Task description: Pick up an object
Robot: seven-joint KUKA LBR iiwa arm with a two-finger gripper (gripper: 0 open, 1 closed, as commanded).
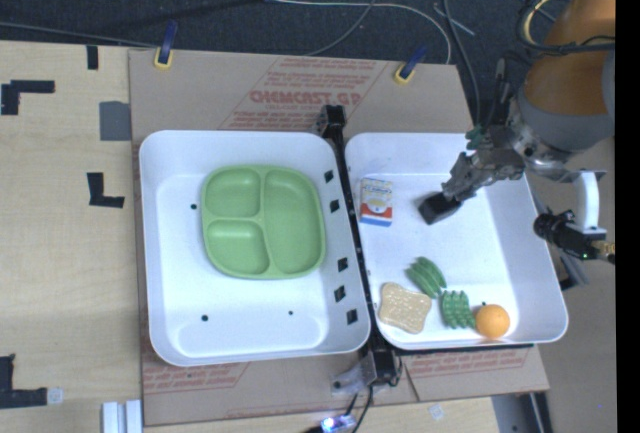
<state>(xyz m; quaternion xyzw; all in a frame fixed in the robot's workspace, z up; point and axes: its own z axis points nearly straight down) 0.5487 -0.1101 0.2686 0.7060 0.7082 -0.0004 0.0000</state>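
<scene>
While the arm reaches in from the right, the scene reads as follows.

Arm: grey, with an orange band [585, 16] near the top right corner, bent down over the right bin.
Gripper [440, 208]: low over the right bin's upper middle, slanting down to the left; its dark tip sits just right of the small carton, apart from it.
Claw state: cannot tell; the tip shows as one dark block, and nothing is seen between it.
Right bin [530, 251]: shallow, white, holding all the loose objects.
Small carton [376, 201]: white with blue and red print, near the bin's left wall, upper half.
Green pod [428, 275]: lies slantwise below the bin's middle.
Cracker [404, 307]: tan, square, bottom left of the bin, just beside the green pod's lower end.
Second green piece [457, 308]: ribbed, between the cracker and the orange.
Orange [491, 320]: round, touching or just beside the ribbed green piece, near the bottom right corner.
Left bin [165, 251]: white, bearing a green divided plate [264, 222] with three compartments.
Bench: brown cardboard sheet [300, 91] under both bins, clipped at its top edge.
</scene>
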